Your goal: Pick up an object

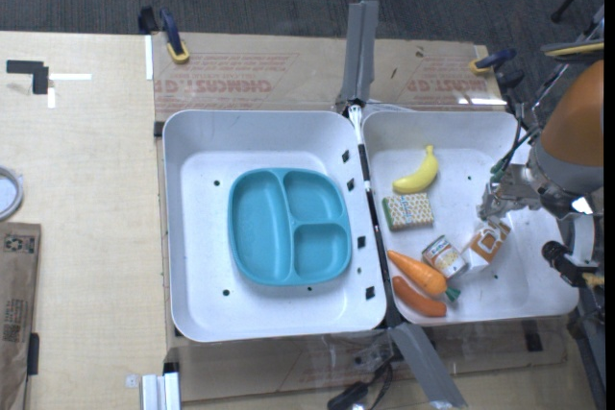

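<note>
The right bin [466, 154] holds a yellow banana [420, 171], a speckled green-and-tan block [408, 210], an orange carrot [419, 271] lying over a second orange piece [420, 301], a small printed can [442, 254] and a small brown-and-white carton [488, 244]. My gripper [500, 206] hangs low over the right side of this bin, just above the carton. Whether it touches the carton is unclear. Nothing shows as held.
The left bin [178, 206] carries a blue divided plate [288, 226]. A grey divider post [361, 53] rises between the bins at the back. Clamps [173, 36] sit on the cardboard behind. The arm's orange band [577, 125] looms at the right edge.
</note>
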Controlling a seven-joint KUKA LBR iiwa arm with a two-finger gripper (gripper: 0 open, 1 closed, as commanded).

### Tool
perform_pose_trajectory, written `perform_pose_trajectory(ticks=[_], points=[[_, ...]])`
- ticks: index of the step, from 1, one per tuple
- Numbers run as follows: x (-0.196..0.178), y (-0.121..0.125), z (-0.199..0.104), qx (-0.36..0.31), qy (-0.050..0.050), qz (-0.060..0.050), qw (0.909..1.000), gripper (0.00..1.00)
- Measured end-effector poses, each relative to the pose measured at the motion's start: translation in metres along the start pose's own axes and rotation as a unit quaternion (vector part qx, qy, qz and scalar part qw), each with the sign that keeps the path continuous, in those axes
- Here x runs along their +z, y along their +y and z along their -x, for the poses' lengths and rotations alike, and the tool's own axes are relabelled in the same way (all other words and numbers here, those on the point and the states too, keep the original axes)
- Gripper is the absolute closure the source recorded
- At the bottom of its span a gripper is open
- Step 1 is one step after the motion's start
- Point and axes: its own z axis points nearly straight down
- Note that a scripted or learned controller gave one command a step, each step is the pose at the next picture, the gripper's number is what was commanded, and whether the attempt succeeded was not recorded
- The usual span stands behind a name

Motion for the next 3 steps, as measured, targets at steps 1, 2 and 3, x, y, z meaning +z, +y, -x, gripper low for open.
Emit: perform_pose_trajectory(ticks=[1, 2, 3], points=[[-0.011, -0.032, -0.043, 0.073, 0.004, -0.008, 0.9973, 1.0], [-0.011, -0.032, -0.042, 0.074, 0.003, -0.008, 0.9973, 0.0], [0.014, -0.071, 0.0, 0.061, 0.003, -0.007, 0.9981, 0.0]])
